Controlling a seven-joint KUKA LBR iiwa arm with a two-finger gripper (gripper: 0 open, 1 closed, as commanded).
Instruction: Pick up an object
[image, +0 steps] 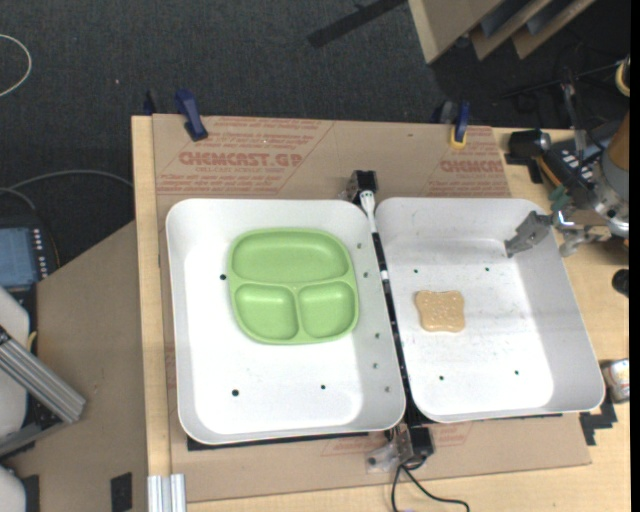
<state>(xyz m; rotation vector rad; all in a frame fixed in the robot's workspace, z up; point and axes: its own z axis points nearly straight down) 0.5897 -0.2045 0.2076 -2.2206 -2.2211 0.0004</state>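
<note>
Dark carpet (200, 50) surrounds the bench on its 12 o'clock and 9 o'clock sides. Brown board (300, 150) with red lettering tops the bench, held at its 12 o'clock edge by a blue clamp (190, 113) and a second clamp, blue and yellow (459, 122).

Two shallow white bins sit side by side on the board, touching along a black seam. Left bin (200, 340): holds a green divided tray (293, 285), one long compartment toward 12 o'clock, two smaller ones toward 6 o'clock. Tray lies flat, slightly toward 12 o'clock of the bin's middle.

Right bin (520, 340): holds a tan biscuit-like piece (440, 311), roughly square with wavy edges, flat on the bin floor, toward 9 o'clock of the bin's centre and near the seam. Fine dark specks are scattered on the floor around it.

Gripper (545, 228) enters from 3 o'clock, over the right bin's corner at about 2 o'clock. One grey finger (525, 236) points toward 8 o'clock over the bin floor. Cannot tell if the fingers are spread or closed; nothing visible between them. Gripper is well apart from the tan piece, which lies toward 7 o'clock of it.

Cables trail off the board's 6 o'clock edge (410, 480).
</note>
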